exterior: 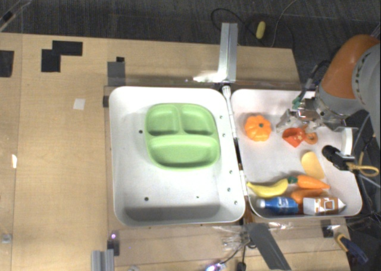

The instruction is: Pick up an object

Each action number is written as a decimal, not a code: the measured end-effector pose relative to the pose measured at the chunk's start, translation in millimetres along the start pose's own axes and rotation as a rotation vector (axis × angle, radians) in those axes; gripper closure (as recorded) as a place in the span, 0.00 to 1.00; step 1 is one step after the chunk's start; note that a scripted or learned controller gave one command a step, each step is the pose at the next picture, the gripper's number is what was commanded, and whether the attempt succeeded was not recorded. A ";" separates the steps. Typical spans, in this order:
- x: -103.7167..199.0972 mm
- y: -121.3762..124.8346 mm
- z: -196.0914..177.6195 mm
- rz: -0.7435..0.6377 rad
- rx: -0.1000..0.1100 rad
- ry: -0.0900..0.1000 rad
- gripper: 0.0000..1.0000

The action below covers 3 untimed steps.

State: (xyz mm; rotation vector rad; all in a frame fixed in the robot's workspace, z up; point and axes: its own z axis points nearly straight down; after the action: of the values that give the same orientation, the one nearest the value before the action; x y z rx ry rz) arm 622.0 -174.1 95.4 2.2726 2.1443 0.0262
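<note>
My gripper (299,124) hangs over the back of the right bin (268,100), open, its fingers spread just above a red-orange toy pepper (295,137). Nothing shows between the fingers. An orange toy pumpkin (258,128) lies to the left of the pepper. Toward the front of the bin lie a pale yellow piece (312,164), a carrot (312,182), a banana (268,189), a blue bottle (280,205) and a white bottle (323,206).
The left bin (128,145) holds a green divided plate (181,135). A metal post (228,49) stands behind the seam between the bins. The arm's grey body and orange band (345,76) loom over the right bin's back right corner.
</note>
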 end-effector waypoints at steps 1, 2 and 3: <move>23.6 -15.8 -135.6 -0.164 0.016 0.000 0.00; 83.5 -14.8 -13.9 -0.234 0.021 0.002 0.00; 79.9 24.8 7.7 -0.136 0.014 0.000 0.00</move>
State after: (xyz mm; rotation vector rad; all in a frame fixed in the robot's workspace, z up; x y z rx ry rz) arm 651.5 -95.8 88.3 2.1276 2.3011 0.0095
